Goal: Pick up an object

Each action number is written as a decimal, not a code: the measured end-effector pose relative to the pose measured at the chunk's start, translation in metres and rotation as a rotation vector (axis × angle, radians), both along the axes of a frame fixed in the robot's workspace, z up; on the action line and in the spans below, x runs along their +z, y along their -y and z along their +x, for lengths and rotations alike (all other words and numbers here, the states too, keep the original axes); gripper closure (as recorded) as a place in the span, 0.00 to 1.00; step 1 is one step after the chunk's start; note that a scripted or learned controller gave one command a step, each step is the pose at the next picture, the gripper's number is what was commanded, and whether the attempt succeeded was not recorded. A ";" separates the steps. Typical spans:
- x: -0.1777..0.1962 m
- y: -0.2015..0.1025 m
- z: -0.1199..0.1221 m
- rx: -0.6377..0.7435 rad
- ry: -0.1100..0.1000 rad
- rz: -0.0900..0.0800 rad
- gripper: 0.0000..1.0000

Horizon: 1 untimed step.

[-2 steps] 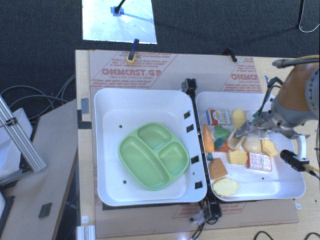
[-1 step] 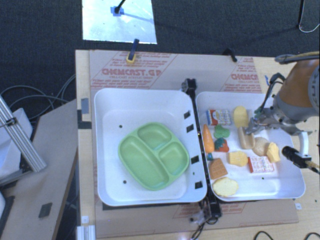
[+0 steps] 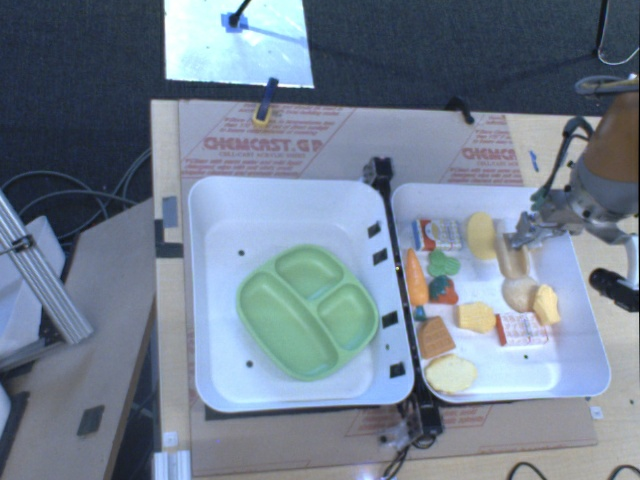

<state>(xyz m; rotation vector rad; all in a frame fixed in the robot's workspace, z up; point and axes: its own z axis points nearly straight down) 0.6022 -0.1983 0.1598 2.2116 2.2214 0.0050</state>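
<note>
Cardboard-covered bench (image 3: 300, 133): my grey hand (image 3: 520, 236), grip state unclear, hovers over the crowded right white bin (image 3: 590, 368), risking a miss among tight-packed toy foods (image 3: 480, 318).

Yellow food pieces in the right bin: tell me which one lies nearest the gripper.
The pale yellow piece at the bin's far side, beside the red-and-white carton, just left of the gripper. The other yellow pieces lie farther toward the near edge.
</note>
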 end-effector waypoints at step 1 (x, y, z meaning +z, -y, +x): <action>0.062 0.006 0.008 0.001 0.001 0.000 1.00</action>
